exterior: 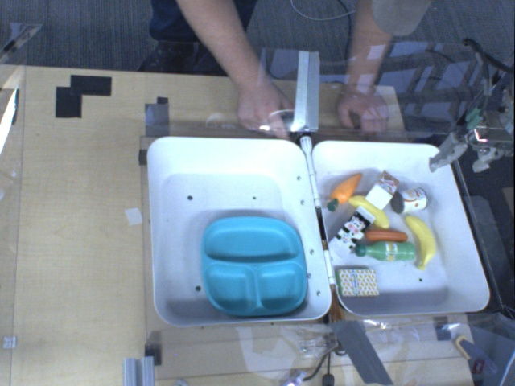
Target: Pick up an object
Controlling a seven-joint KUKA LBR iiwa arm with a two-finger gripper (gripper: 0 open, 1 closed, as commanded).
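The right bin holds several small items: an orange carrot, a white block, a big yellow banana, a green bottle, a red sausage, a black-and-white piece and a tan waffle square. My gripper hangs over that bin's far right corner, well apart from the pile. Its two grey fingers stand spread, and nothing is between them.
A blue divided plate lies in the left bin. A person leans in from the far side, with one hand and the other hand resting by the bins' back rims near the metal divider post.
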